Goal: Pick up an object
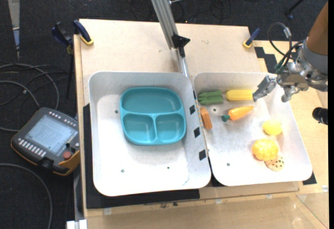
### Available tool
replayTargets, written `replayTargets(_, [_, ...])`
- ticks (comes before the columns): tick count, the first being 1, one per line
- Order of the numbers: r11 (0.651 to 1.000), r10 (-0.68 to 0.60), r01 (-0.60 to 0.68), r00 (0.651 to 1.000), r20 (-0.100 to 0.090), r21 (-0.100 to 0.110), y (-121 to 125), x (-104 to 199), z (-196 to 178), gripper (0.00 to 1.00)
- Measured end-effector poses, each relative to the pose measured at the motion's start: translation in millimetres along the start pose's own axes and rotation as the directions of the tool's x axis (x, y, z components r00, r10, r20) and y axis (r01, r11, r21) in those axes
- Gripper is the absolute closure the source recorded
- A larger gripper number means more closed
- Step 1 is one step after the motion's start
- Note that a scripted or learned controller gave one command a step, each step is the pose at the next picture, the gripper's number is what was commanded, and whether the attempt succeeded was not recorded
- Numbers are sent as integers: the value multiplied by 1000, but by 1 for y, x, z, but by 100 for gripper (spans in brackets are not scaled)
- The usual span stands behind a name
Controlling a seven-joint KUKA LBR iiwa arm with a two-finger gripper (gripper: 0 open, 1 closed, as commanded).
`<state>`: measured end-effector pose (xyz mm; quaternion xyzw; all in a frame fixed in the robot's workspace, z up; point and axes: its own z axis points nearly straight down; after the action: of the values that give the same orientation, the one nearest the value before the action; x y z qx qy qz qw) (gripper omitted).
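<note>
Yellow corn (239, 95) and carrot (240, 113) crowd mid-right of frame under my gripper (276, 88), fingers spread, nothing held. Risk: closing between them, pushing both aside.

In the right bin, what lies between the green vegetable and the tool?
In the camera view, a yellow corn cob lies between the green vegetable and the tool, its right end close to the tool's left finger.
</note>
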<state>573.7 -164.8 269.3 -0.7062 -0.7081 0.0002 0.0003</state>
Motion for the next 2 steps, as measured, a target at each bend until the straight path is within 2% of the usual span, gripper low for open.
replayTargets(1, [1000, 1, -1, 1000, 0, 0, 0, 0, 0, 0])
replayTargets(2, [1000, 3, -3, 1000, 0, 5, 1, -9, 49, 0])
